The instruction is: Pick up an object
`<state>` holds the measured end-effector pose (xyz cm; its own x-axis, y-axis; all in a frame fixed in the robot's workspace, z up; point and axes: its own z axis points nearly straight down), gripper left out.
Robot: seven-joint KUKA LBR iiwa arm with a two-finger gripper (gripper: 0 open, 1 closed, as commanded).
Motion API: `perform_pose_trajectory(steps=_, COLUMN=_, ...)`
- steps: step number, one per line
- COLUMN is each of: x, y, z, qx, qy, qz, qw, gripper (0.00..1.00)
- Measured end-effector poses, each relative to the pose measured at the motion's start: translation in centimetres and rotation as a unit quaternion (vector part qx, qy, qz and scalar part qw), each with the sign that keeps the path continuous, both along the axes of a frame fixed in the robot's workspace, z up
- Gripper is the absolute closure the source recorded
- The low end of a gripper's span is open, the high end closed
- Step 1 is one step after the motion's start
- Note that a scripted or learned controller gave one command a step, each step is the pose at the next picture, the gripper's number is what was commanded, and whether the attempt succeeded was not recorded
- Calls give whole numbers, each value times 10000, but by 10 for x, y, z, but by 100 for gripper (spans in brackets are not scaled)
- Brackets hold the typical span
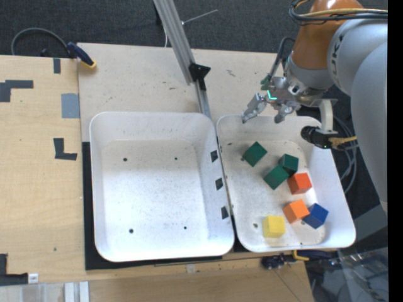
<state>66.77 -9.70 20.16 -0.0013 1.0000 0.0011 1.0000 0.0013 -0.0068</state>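
Gripper [266, 112] is hovering over the far rim of the right bin [340, 225], fingers apart and seemingly empty — approach step. Blocks are lying in that bin; the nearest green block [254, 153] is calling for a descent toward it before closing.

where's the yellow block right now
The yellow block lies in the right bin, near its front edge, just left of an orange block.

A robotics lab: taped wooden bench [38, 168], 2 white bins [101, 131], industrial arm [352, 49], loose cables [38, 39].
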Motion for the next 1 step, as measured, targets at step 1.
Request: perform_pose_trajectory(steps=1, x=1, y=0, z=3, qx=-8, qy=-25, qz=6, qw=10000, gripper=0)
